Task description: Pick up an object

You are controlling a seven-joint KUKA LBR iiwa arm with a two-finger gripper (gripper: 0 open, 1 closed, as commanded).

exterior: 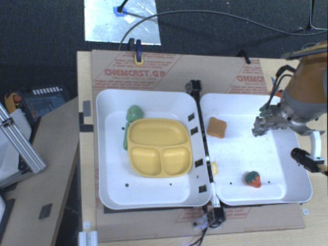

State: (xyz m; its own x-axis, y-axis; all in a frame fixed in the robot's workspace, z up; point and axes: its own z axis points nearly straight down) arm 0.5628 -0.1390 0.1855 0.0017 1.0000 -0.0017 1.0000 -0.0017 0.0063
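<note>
Nearest the camera, low in the right bin (294, 191), sits a small red and green object (252, 179), strawberry-like, resting on the bin floor a little in from the lower wall. To its left, tucked against the divider between the bins, a small yellow piece (213, 168) peeks out; wedged so close to the wall, it looks like the hardest thing to grasp, since one side of a closing tool would likely strike the rim.

Further up the frame, the yellow divided tray (156, 147) fills the middle of the left bin (110, 188), with a green object (131, 118) partly tucked behind its upper left corner. The tray is wide and shallow, so a grab at it would probably slip or only tip an edge.

At mid-right, the gripper (262, 124) hangs over the right bin's upper right area, well apart from every object. Whether it is released or clenched cannot be told at this angle; nothing visible is grasped in it. The orange-brown block (217, 127) lies to its left in the upper left of that bin, the closest candidate.

The main risk is a descent where it now hovers, closing on bare floor. A sideways approach could also nudge the block away.
</note>
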